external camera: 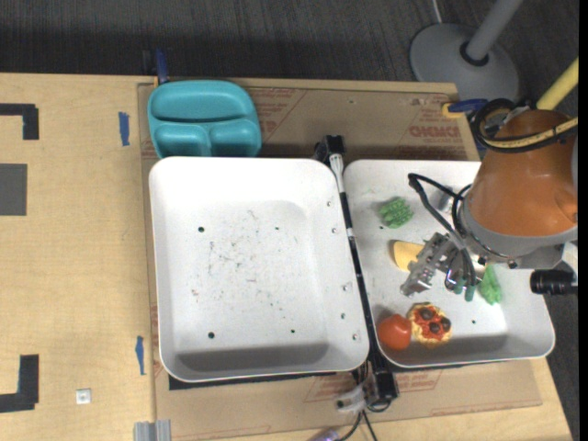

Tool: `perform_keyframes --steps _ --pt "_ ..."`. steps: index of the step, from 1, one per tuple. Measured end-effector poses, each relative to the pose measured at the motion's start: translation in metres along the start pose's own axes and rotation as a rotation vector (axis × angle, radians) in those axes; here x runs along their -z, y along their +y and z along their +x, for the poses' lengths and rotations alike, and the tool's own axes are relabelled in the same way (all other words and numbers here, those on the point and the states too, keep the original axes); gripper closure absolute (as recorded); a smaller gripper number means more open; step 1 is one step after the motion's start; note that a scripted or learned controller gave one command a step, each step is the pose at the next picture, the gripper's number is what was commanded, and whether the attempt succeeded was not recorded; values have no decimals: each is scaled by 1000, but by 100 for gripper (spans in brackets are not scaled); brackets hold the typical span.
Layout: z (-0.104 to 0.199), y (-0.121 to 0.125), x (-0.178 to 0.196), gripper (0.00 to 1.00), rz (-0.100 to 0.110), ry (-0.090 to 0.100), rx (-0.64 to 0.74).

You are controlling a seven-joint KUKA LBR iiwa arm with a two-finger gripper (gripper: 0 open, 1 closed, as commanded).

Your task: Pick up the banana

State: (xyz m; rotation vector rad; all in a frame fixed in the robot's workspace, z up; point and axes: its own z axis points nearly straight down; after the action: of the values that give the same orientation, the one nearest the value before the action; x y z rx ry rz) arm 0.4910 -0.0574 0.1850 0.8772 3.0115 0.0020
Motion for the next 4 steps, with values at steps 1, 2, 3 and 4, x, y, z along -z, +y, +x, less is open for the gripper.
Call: perform_keyframes --steps 1,2,3,4 --pt "-1 1 10 100 -3 -5 -1" --pt "-2 2 21 100 -6 -10 -2" --pt "41 44 0 100 2 5 -9" --pt "40 45 10 100 -1 1 -10"
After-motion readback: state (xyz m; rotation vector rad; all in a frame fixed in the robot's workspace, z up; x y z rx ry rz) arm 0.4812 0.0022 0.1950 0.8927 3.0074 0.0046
